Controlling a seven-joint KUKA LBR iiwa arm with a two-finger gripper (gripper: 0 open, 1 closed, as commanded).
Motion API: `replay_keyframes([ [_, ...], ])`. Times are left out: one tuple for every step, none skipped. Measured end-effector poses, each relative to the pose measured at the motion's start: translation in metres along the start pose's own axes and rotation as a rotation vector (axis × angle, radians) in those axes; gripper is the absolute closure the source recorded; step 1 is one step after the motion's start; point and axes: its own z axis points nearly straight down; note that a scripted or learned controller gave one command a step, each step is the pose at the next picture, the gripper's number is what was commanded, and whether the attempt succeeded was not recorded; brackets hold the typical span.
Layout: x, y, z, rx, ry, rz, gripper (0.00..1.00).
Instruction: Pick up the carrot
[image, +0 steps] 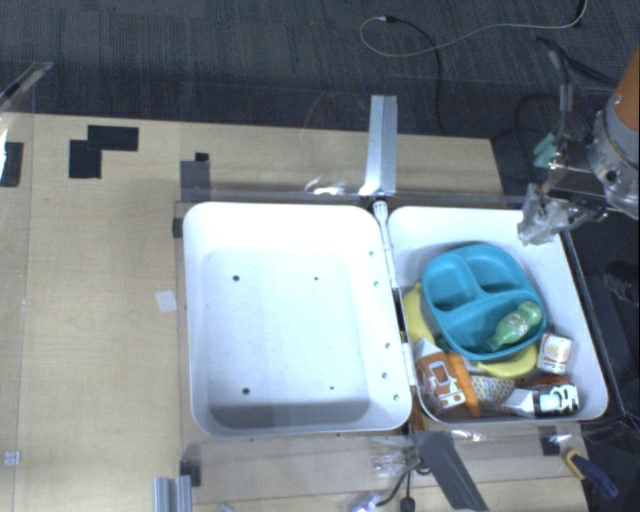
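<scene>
Hanging over the far right corner of the right bin (600, 395), the fingers (540, 222) show as a pale metal cluster at the end of the arm (620, 150), and nothing can be seen between them; how far apart they stand is too blurred to tell. All the objects lie nearer the camera than the fingers, crowded into the lower half of that bin.

Closest to the fingers, just below and to their left, is a blue divided plate (470, 290), tilted so that it leans on the things under it. A green bottle (517, 324) rests in the plate's near compartment. Under the plate sits something flat and yellow (412, 318), showing at the plate's left and lower edges.

The carrot (463, 383) lies well below the fingers and to their left, near the bin's front wall: a short orange piece, partly wrapped by an orange-brown packet with white print (437, 380) beside it. To the carrot's right, along the front wall, lies a black and white bottle (550, 401), and above that a small white jar with a brown label (554, 352).

The left bin (200, 300) sits far to the left of the fingers on the table (90, 330).
</scene>
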Motion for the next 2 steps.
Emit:
replay_keyframes([
  [-0.001, 0.011, -0.01, 0.001, 0.0, 0.021, 1.0],
  [0.01, 0.023, -0.009, 0.002, -0.001, 0.083, 1.0],
])
